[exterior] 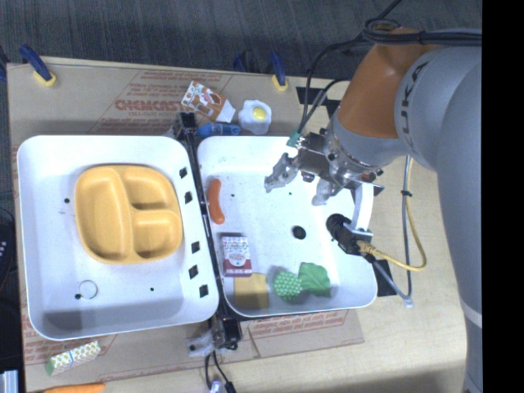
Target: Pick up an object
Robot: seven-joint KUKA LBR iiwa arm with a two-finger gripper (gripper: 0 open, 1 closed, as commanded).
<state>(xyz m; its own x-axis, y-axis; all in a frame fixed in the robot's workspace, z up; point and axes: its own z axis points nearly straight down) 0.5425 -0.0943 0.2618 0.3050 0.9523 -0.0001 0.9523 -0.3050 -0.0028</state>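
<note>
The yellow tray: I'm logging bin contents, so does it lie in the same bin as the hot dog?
No. The yellow tray lies in the left bin, while the hot dog lies in the right bin.

No legible text on anything.

The grey arm with an orange band reaches from the frame's right; its two-finger gripper (301,188) hangs open, holding nothing, at centre-right.

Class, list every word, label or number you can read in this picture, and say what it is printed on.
Red print on the cardboard sheet: too blurred to read with certainty.
Label on the small red box: too small to read.
Print on the snack packet: unreadable.
Wrapper at bottom left: unreadable.
</note>
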